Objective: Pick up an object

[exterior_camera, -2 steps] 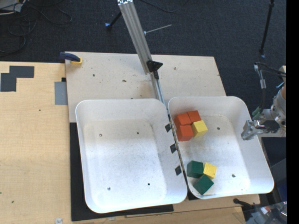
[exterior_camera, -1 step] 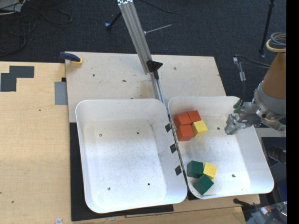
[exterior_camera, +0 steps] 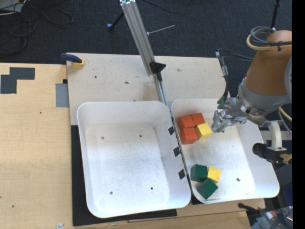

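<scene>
The gripper [exterior_camera: 218, 124] is seen just beside the yellow block [exterior_camera: 204, 130]; its state cannot be told. The orange blocks [exterior_camera: 188, 128] touch it, so perhaps a grasp could be blocked.

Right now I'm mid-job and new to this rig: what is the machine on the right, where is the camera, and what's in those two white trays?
This is one fixed camera above the bench, looking down at a slant. The grey and orange machine is a robot arm reaching in from the right; its gripper hangs over the right bin, close to the yellow block, with nothing visibly held. That bin holds two clusters: orange blocks with the yellow block touching them, and nearer the front, green blocks with a second yellow block. The left bin sits beside it.
</scene>
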Tool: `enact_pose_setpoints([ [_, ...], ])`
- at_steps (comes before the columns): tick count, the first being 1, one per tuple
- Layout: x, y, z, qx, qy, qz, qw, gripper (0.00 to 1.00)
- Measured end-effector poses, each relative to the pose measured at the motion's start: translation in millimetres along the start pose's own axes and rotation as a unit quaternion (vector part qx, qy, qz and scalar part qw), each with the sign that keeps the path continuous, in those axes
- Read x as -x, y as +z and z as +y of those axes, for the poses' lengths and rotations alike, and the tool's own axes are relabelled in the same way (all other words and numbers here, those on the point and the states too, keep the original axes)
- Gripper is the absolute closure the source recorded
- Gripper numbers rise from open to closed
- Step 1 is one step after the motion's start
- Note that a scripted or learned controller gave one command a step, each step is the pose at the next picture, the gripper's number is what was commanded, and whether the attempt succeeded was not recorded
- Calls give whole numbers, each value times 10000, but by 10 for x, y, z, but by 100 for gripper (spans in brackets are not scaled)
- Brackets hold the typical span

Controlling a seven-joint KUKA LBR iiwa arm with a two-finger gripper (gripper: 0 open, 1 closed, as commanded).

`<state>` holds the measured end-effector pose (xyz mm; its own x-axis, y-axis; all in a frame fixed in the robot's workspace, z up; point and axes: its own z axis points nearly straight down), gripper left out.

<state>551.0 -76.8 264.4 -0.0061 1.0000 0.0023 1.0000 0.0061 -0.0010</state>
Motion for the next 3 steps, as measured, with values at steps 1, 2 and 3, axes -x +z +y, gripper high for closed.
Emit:
enact_pose_setpoints([
  [1,-473,147,65,-23,13,0,10000,100],
  [2,-924,118,168,-6,12,-5,10000,100],
  [3,-1434,239,411,-7,11,-7,10000,100],
])
